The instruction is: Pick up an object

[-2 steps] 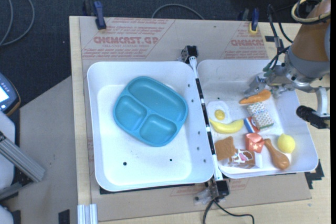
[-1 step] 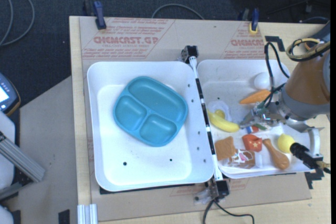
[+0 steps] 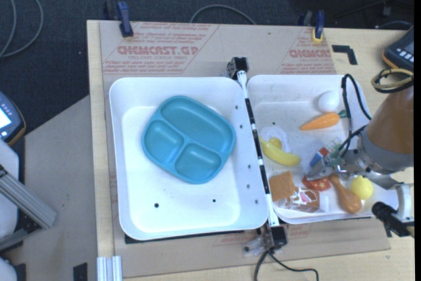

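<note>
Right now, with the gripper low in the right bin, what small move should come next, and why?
Probably a short, straight descent. The gripper hangs over the crowded front of the right bin, just above the red and white pieces, with the drumstick and lemon close beside.

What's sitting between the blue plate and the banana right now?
In the camera view, bare white floor of the left bin, then the two bins' adjoining rims, separate the blue plate from the banana. No other object lies between them.

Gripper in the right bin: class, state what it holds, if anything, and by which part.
Cannot be told: the gripper sits low among the toy food, its tips hidden.
</note>
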Controlling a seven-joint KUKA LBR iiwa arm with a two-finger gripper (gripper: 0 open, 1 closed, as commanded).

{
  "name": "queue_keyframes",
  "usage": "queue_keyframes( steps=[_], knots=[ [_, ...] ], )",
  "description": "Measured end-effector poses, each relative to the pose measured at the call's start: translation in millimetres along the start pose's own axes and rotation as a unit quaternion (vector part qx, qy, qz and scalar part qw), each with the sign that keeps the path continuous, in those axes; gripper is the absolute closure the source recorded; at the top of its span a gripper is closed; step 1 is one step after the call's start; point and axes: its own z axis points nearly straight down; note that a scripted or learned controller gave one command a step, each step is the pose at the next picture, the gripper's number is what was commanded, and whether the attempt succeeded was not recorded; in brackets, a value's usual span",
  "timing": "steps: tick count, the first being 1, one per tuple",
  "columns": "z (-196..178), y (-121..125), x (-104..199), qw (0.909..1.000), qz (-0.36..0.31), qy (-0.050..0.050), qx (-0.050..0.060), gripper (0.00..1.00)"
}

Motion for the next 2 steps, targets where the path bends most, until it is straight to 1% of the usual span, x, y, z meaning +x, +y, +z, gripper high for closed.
queue_keyframes(
  steps=[1,2],
  knots=[
    [-9,1,1,1.0000,-0.001,0.000,-0.001,1.00],
    [-119,2,18,1.0000,-0.003,-0.002,-0.004,1.00]
  ],
)
